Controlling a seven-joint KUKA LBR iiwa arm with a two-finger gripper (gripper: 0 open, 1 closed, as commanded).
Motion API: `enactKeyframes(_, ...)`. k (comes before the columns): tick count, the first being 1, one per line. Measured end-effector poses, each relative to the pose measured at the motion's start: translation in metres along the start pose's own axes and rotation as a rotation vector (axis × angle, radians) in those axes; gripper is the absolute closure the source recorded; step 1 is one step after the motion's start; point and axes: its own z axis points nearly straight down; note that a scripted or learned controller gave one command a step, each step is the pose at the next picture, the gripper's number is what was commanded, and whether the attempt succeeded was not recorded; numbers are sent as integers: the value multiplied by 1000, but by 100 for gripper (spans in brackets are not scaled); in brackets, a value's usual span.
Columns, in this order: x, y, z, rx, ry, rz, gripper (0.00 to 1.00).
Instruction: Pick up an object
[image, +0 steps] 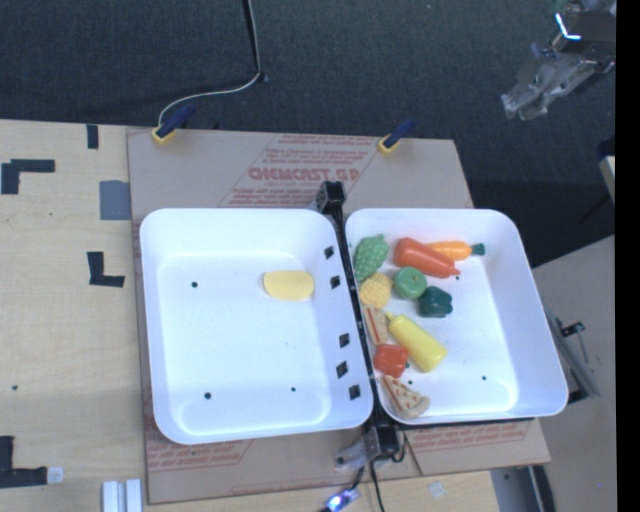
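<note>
2 bins sit side by side: the left bin (170, 390) holds 1 chip (288, 286), the right bin (510, 300) holds toy food (410, 300) clustered along its left wall.

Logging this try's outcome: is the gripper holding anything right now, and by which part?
Nothing is held: the gripper hangs over the dark floor beyond the bins, with no object between its fingers.

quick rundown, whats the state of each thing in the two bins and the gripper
gripper: up off the bench at the upper right, away from both bins
left bin: holds one item
yellow piece: lying flat, alone
right bin: holds a cluster of toy foods along its left side
carrot: lying on its side
yellow bottle: lying on its side
green leafy piece: resting against the left wall
</note>
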Motion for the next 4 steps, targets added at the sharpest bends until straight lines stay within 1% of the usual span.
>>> enactKeyframes(1,-36,25,1,-1,-3,5,100)
enactKeyframes(2,-2,-13,1,1,0,1,100)
enactKeyframes(3,-21,17,1,-2,-3,4,100)
enactKeyframes(4,13,-10,0,1,-1,1,100)
